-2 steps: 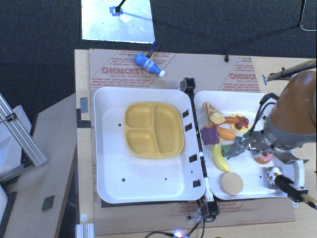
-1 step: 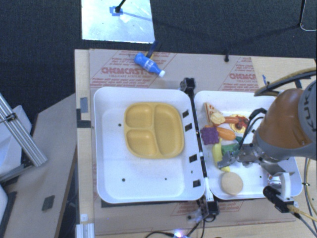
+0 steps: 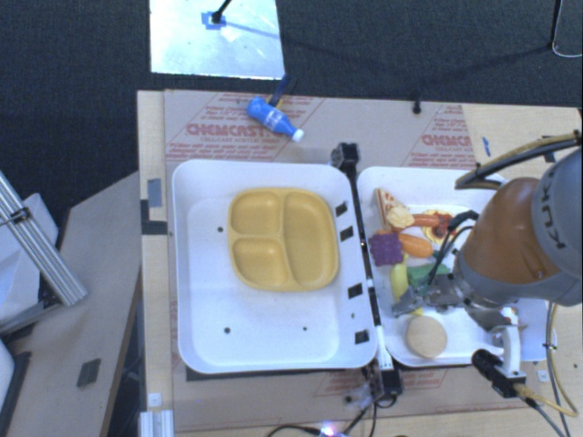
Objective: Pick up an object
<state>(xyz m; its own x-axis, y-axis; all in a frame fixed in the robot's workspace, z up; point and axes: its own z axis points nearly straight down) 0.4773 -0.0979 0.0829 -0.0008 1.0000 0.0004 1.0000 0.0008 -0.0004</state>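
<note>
Plastic toy food sits clustered in the right bin (image 3: 460,178): a pizza slice (image 3: 393,209) at the far side, a purple piece (image 3: 385,248), an orange piece (image 3: 416,244), a yellow-green piece (image 3: 400,280) and a pale round bun (image 3: 426,337) nearest me. I judge this heap the pick target. My gripper (image 3: 421,297) hangs low over the heap between the yellow-green piece and the bun; I cannot tell its grip state. Crowding may foul a clean grasp. A yellow divided tray (image 3: 281,238) occupies the left bin (image 3: 205,335). A blue bottle (image 3: 272,117) lies on the bench beyond.
</note>
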